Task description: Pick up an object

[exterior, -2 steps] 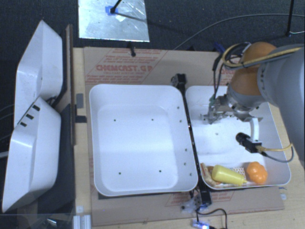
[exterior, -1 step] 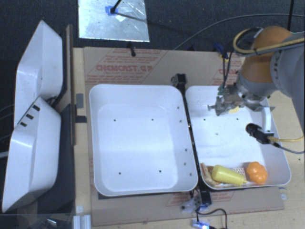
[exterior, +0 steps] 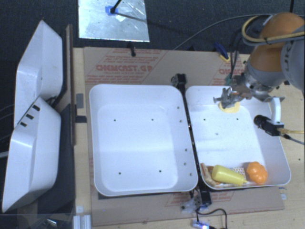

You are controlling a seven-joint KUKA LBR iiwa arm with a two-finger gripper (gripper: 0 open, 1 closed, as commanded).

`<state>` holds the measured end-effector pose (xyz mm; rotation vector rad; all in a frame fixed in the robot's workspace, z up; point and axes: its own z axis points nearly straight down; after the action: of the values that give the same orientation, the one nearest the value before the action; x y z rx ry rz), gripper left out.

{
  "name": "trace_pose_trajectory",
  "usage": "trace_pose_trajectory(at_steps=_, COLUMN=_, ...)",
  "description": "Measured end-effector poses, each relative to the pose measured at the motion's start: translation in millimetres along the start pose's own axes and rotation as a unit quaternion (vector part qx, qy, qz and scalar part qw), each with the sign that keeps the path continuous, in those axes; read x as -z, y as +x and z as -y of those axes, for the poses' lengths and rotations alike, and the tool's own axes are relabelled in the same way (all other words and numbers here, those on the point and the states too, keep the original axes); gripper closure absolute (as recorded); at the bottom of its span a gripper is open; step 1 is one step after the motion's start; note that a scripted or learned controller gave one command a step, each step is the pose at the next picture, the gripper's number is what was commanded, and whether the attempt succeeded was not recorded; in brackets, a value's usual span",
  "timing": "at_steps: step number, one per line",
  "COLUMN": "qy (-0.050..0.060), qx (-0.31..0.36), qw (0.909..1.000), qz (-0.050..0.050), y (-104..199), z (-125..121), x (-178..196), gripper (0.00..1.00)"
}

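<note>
Camera view: gripper [exterior: 228, 99] low over right bin [exterior: 276, 149]

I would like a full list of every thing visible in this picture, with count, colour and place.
bins: 2, white, side by side on the bench
yellow object: 1, yellow, near edge of right bin
orange object: 1, orange, right bin, beside the yellow object
pale yellow object: 1, far part of right bin, under the hand
metal sheet: 1, grey, beyond the bins
white shells: 2, left of bench
arm: 1, grey and orange, from right
hand: 1, over right bin
</note>
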<state>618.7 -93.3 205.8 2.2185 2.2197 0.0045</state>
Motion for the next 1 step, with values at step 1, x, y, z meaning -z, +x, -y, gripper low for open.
trace_pose_trajectory(at_steps=1, qy=0.001, qx=0.002, qw=1.0000, qz=-0.001, y=52.0, z=-3.5, x=13.7, gripper=1.00)
